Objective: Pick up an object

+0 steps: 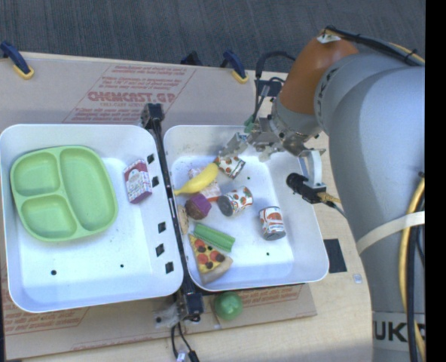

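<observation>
The right bin (302, 251) holds a yellow banana (199, 179), a purple round thing (197, 206), a green block (213, 237), a pizza slice toy (208, 261) and three small cans (238, 200) (272, 222) (230, 165). My gripper (240, 143) hangs low over the bin's far edge, just above and beside the farthest can. Nothing shows as held in it. The grey arm with its orange band (321, 66) comes in from the right.
The left bin (72, 277) carries a green divided plate (61, 192) and a small red box (137, 181). A green ball (227, 305) lies outside the bins at the front. Black clips (152, 114) join the bins along the middle.
</observation>
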`<state>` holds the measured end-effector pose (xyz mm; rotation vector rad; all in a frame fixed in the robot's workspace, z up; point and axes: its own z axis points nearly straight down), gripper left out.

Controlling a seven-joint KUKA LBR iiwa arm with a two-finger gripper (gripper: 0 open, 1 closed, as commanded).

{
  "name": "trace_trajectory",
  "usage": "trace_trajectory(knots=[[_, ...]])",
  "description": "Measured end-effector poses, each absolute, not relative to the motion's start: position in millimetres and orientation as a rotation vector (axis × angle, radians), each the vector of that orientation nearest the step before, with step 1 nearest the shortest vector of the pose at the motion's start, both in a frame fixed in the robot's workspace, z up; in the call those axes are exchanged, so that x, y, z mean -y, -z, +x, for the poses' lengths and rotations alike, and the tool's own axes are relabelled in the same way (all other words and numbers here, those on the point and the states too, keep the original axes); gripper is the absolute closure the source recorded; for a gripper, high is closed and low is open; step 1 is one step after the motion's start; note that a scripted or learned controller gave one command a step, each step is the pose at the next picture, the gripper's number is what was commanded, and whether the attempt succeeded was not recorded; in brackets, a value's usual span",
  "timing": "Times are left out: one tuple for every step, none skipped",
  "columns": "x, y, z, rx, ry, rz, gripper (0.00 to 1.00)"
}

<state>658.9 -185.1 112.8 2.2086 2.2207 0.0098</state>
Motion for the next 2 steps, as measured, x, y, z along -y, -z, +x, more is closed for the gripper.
trace_trajectory(knots=[[165, -91, 598.1, -2.23, 0.005, 2.219, 0.0], [165, -102, 598.8, -2.233, 0.006, 2.214, 1.0]])
